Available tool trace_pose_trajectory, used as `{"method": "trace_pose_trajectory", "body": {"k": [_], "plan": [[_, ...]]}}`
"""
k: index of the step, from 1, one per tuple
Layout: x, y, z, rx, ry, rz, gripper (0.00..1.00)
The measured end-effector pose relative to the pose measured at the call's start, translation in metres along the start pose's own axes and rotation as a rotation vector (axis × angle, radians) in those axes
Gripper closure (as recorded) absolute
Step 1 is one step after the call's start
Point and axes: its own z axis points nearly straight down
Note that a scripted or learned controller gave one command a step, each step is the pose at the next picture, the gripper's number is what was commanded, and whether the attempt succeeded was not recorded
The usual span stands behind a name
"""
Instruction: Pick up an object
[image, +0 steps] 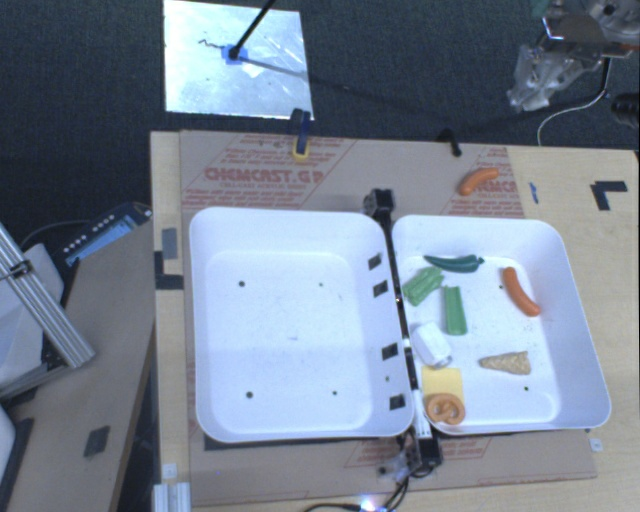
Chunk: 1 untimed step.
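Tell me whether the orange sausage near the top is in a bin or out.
Out. The orange sausage lies on the bench beyond the right bin's far rim.

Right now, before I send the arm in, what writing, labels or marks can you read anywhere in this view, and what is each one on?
"CHEMCAST GP": red print on the brown paper-faced sheet under the two shallow white bins, left of centre.
Red print on the same sheet near the small orange sausage: partly covered, too blurred to read.
Red print along the sheet's front edge: too small to read.
Buttons on the grey handheld device at the left: markings unreadable.
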Motion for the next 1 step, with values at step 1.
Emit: {"method": "trace_pose_trajectory", "body": {"k": [1], "plan": [[0.0151, -0.1004, 0.0079, 0.004, 0.003, 0.001, 1.0]]}}
